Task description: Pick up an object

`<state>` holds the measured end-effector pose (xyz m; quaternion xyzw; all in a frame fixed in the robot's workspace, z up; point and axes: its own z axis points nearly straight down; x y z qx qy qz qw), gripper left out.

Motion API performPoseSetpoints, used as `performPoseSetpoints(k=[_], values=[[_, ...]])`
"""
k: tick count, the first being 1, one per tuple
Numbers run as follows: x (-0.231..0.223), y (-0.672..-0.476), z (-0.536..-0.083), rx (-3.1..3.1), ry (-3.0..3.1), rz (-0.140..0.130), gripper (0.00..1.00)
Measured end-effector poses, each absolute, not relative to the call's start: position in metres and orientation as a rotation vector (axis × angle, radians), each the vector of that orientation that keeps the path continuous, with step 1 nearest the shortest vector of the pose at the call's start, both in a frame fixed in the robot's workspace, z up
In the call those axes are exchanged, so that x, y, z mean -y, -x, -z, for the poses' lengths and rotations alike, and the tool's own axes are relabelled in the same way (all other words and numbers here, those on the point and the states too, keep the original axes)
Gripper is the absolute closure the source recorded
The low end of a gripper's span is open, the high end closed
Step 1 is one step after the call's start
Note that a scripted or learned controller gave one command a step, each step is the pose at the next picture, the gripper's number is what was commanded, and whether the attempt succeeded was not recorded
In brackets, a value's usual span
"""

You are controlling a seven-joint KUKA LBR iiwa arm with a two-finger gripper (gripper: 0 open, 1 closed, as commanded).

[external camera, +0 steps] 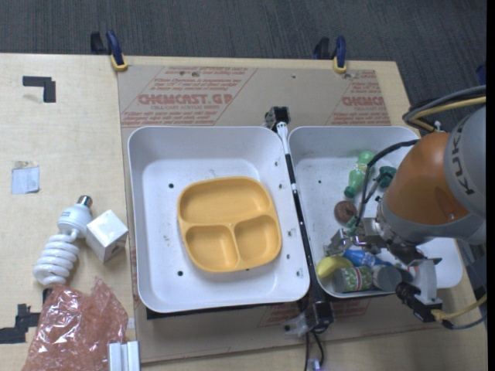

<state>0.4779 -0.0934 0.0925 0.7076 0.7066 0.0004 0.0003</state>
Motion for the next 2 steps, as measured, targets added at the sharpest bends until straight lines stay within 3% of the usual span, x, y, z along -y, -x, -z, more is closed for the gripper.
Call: performPoseSetpoints(k=[1, 2], values=[[0.094, -0.48, -0.103, -2.215, -2.22, -0.005, 1.0], [0.03, -0.479, -0.192, -2.221, -2.22, -0.002, 1.0]])
